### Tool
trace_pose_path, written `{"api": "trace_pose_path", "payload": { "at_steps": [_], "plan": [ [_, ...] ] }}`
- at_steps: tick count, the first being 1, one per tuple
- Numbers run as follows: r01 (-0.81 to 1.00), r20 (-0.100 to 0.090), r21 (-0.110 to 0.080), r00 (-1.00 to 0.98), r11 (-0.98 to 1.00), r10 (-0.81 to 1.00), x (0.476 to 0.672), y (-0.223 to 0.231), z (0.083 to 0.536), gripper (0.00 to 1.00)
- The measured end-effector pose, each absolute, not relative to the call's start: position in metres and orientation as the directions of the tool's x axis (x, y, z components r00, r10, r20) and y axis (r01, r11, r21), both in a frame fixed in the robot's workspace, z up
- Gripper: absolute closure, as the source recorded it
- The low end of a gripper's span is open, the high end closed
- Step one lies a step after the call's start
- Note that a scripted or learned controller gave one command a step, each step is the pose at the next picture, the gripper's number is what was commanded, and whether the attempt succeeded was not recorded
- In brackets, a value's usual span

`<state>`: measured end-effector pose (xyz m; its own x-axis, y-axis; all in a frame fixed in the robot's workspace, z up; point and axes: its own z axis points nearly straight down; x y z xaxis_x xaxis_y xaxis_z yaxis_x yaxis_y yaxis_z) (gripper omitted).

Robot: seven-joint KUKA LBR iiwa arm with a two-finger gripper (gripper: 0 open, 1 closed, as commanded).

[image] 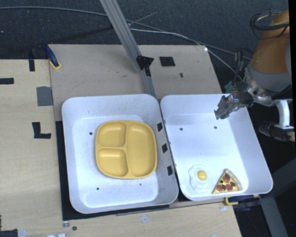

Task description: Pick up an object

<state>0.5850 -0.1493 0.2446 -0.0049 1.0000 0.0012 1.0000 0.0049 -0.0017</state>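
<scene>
gripper (pixel 225 109) sits well apart from fried egg (pixel 198 176); grip state unclear.

The arm (pixel 269 59) is showing an orange band over a grey wrist section, with a dark cable looping at its twelve o'clock. A small dark pincer (pixel 225 109) is capping its end.

The arm (pixel 269 54) comes in from the right side of the camera view, grey body with the orange band sitting up near the top corner. It's bent down and leaning left, so the wrist angles toward the middle. The claw (pixel 223 110) is dark, pointing down and left, with nothing visible between its tips.
</scene>
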Motion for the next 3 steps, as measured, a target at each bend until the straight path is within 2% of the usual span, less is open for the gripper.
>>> {"api": "trace_pose_path", "payload": {
  "at_steps": [1, 3],
  "plan": [
    [1.0, 0.001, -0.003, -0.005, 0.005, 1.0, 0.569, -0.099, 0.248, 1.0],
    [1.0, 0.001, -0.004, -0.006, 0.006, 1.0, 0.558, 0.006, 0.219, 1.0]
  ]
}}
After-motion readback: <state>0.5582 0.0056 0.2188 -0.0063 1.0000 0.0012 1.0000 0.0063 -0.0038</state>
